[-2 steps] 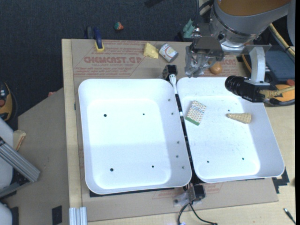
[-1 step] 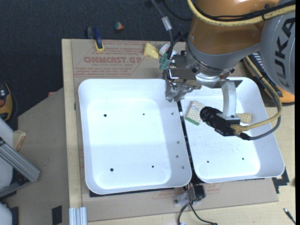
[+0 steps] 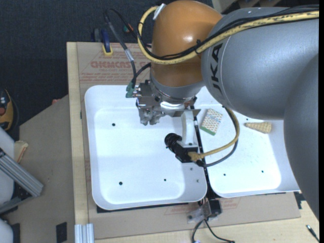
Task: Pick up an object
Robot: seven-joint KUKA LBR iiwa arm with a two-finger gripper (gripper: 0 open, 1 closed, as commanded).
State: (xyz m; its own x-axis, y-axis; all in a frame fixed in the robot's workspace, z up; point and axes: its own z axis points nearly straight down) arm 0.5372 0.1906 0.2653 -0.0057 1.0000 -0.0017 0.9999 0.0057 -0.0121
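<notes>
Grey arm [image 3: 263, 59] with an orange band looms over the table [image 3: 81, 85], its gripper [image 3: 150, 116] low above the far half of the left bin [image 3: 131, 166]; whether it is wide or narrow I cannot tell. Just right of the left bin lies a checked block [image 3: 211, 121], tilted; farther right of that bin, a tan wedge [image 3: 259, 127]

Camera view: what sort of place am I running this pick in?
Most likely a robotics lab test bench, not a factory line: two shallow white bins sit on a board-topped bench, an aluminium frame rail lies beside it, and dark carpet covers the floor.
</notes>
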